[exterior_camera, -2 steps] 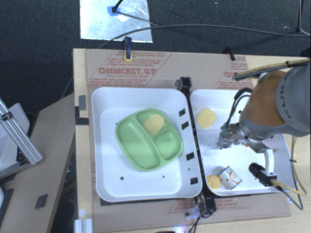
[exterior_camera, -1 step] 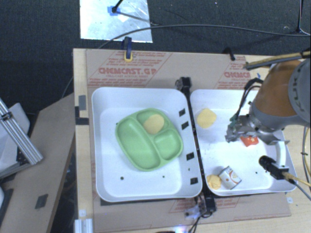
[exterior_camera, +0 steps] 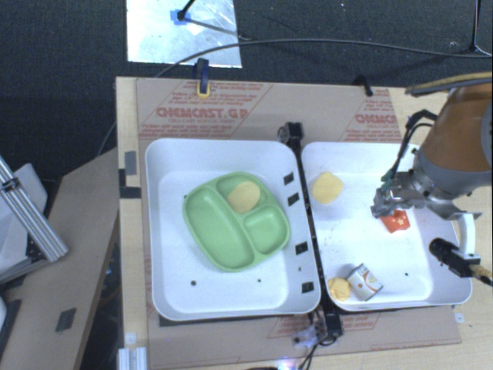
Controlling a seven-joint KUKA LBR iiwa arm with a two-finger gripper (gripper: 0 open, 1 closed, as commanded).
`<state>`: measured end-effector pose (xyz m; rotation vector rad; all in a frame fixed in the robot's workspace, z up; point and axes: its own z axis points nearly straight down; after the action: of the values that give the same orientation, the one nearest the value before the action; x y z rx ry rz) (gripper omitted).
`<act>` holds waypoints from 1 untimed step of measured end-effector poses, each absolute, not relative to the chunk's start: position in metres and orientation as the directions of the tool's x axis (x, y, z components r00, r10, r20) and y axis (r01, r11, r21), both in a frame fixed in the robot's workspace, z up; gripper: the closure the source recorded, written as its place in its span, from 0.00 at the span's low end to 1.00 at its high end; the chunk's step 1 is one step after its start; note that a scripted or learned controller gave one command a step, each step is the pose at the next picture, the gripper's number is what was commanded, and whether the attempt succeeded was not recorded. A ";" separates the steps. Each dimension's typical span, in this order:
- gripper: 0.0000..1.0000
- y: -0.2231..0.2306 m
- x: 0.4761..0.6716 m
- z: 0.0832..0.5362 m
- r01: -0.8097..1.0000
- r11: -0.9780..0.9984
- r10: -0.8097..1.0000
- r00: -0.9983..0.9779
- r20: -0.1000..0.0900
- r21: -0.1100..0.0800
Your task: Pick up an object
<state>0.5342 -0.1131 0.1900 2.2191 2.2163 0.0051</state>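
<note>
My gripper point(exterior_camera: 387, 204) hangs over the right bin point(exterior_camera: 431, 295), near its middle right. A small red object point(exterior_camera: 397, 222) lies on the bin floor just below and to the right of the gripper tip, partly covered by it. Whether they touch is unclear. A yellow lump point(exterior_camera: 327, 187) rests at the bin's upper left. A small silver can point(exterior_camera: 364, 281) lies on its side near the front edge, with a little yellow piece point(exterior_camera: 339, 287) right beside it on the left.
The left bin point(exterior_camera: 166, 284) holds a green divided plate point(exterior_camera: 223, 241) with a pale yellow object point(exterior_camera: 244, 197) in its top compartment. A black-clipped divider point(exterior_camera: 304, 222) runs between the bins. The arm's grey and orange body point(exterior_camera: 462, 145) looms over the right bin's far right.
</note>
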 end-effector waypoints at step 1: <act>1.00 -0.118 0.536 0.254 1.000 0.004 1.000 -0.004 -0.002 0.009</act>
<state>0.5358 -0.1179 0.2539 2.2117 2.2199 0.0079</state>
